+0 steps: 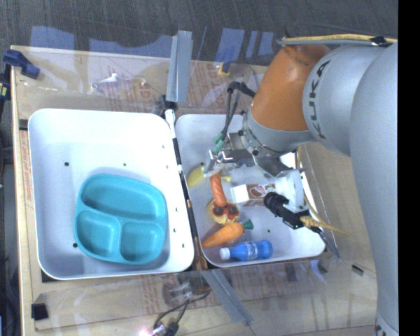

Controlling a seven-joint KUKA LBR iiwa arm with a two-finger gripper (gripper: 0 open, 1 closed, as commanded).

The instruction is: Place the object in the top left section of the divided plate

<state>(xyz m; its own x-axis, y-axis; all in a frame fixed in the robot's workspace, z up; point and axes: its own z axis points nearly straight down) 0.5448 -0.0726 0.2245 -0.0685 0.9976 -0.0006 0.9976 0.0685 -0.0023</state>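
Observation:
The blue divided plate (120, 219) lies in the left white bin (56, 138), with one long section at its top and two smaller ones below; nothing is in it. My gripper (221, 159) hangs over the upper left part of the right bin (196, 128), largely covered by the grey arm and orange band. Just below it lie a yellow piece (196, 176) and a red-orange sausage-shaped piece (218, 190). I see nothing between its fingers.
The right bin also holds a small brown and white box (249, 192), a mixed-colour toy (219, 213), a carrot (224, 234) and a blue bottle (247, 250) along the front wall. A ridge (182, 194) separates the two bins.

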